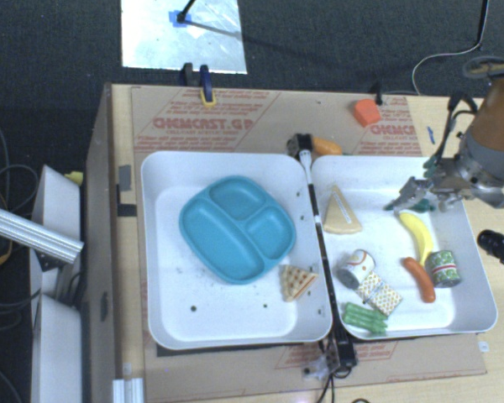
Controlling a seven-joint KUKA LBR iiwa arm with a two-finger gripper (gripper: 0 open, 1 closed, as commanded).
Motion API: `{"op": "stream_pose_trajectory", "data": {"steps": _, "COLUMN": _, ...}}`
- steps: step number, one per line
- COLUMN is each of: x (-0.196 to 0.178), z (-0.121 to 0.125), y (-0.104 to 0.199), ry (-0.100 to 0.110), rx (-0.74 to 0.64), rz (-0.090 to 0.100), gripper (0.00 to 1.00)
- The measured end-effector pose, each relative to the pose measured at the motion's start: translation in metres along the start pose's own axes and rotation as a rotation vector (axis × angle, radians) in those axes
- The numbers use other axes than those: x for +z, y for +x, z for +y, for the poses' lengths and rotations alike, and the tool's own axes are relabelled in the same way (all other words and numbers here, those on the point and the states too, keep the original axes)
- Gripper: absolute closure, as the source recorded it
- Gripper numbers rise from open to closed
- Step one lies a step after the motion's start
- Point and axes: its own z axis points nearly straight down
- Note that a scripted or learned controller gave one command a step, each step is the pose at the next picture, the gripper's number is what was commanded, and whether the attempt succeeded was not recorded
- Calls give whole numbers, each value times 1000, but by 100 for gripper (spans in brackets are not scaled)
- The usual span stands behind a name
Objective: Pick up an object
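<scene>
- Camera view: my arm (496, 120) comes in from the right, over the top right part of the right bin (479, 254).
- My gripper (420, 193) hangs low over that bin's upper area, just above the top end of the banana (419, 233). Too small and dark to read whether it's open or closed, so I cannot tell. Nothing visibly held.
- Candidate objects, all lying in the right bin: banana nearest me, cheese wedge (341, 212) to its left, red sausage (420, 279) and green striped can (443, 268) below it, white ball-like toy (359, 265), checkered block (380, 292), green pea pod (365, 318) at the bottom edge.
- Left bin (164, 225): blue divided plate (237, 227) in the middle, waffle piece (297, 282) just beside its lower right corner.
- Progress, as I judge it: approach looks done, pick not done. Left to do: close on something, likely the banana, then lift it clear.
</scene>
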Motion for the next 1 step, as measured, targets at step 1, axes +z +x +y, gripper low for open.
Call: {"op": "stream_pose_trajectory", "data": {"steps": 1, "x": 15, "z": 17, "y": -53, "ry": -1, "rx": 2, "rz": -2, "gripper": 0}}
